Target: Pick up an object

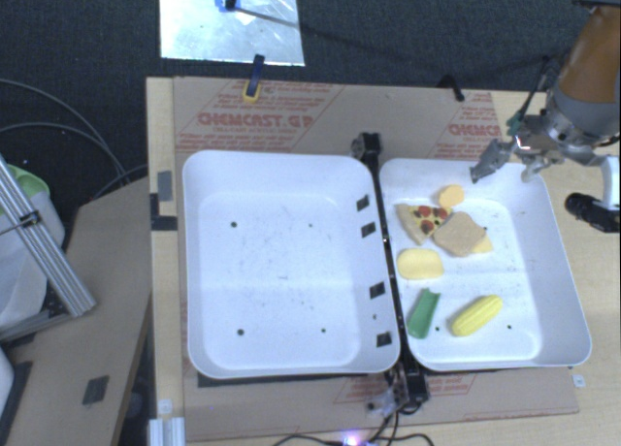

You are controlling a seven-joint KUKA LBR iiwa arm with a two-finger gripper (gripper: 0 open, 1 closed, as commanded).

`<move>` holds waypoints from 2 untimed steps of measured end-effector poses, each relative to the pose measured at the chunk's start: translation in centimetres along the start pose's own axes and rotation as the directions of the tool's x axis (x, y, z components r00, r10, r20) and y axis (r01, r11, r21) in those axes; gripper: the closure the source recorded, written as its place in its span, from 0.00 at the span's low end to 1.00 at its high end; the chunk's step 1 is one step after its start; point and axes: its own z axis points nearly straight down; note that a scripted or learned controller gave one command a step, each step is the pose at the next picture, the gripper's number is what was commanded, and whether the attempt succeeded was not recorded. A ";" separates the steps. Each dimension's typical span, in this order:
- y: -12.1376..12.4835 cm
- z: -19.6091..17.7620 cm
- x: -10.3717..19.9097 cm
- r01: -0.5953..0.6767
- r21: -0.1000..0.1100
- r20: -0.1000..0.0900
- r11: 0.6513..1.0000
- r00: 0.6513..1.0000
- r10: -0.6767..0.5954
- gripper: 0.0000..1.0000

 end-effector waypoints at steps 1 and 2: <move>-10.6 8.7 -3.9 -0.009 0.013 -0.003 1.000 1.000 0.009 0.00; -16.3 13.0 -3.7 -0.005 0.005 -0.002 1.000 1.000 0.005 0.00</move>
